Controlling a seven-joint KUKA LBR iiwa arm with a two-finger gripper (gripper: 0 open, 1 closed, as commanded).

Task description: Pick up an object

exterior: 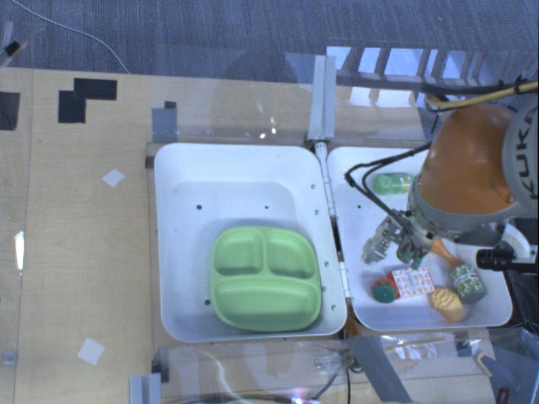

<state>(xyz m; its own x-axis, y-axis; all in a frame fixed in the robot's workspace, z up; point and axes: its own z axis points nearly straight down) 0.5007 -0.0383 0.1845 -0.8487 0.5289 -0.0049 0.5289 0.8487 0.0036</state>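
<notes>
Green divided plate [266,278] sits alone in left bin [177,225]. Grey arm [472,171] w/ orange band hangs over right bin [497,314], tool [392,247] low, just above the small stuff: carton [412,282], red-green toy [385,290], yellowish food toy [447,303]. Can't tell the tool's state. Nothing visibly lifted yet, so whole pick is left to do.

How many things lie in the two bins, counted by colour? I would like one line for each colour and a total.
Green: 3 (divided plate in the left bin, pale green item partly under the arm, small dark green item)
Orange or tan: 2 (carrot-like piece, tan lump)
White with a red pattern: 1 (small box)
Grey-green: 1 (small round thing)
Total: 7
</notes>
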